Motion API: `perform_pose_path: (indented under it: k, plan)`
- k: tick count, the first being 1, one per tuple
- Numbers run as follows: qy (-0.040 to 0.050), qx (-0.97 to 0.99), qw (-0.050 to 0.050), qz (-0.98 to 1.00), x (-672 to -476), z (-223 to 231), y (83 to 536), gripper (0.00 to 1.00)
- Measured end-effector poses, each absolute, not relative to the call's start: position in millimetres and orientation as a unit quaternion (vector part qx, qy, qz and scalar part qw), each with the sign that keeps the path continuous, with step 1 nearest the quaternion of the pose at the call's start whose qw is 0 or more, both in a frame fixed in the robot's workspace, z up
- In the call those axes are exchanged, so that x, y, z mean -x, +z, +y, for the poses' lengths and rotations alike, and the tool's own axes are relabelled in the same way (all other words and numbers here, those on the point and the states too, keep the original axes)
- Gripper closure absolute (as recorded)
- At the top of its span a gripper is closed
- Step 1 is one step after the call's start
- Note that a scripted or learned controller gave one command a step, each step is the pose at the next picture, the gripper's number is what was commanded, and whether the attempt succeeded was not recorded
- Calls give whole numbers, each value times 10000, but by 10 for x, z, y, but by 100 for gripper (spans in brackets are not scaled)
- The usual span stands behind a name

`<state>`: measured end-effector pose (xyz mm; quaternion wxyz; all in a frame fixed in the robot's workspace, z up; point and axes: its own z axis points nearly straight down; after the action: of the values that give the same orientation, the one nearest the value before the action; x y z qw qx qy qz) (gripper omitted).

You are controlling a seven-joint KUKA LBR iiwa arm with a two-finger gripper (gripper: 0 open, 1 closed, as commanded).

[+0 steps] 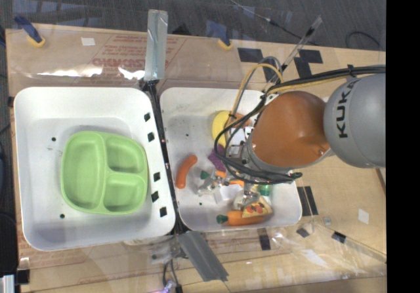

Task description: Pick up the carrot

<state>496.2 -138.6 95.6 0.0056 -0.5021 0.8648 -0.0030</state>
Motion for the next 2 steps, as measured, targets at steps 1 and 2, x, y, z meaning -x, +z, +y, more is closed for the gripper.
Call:
perform_pose_path:
  k: [1,2]
  plan:
    - [-18,5054,54,8629,-4964,-1356,1048,100]
    - [-8,4174,27,9087,-4783,-628,1937,100]
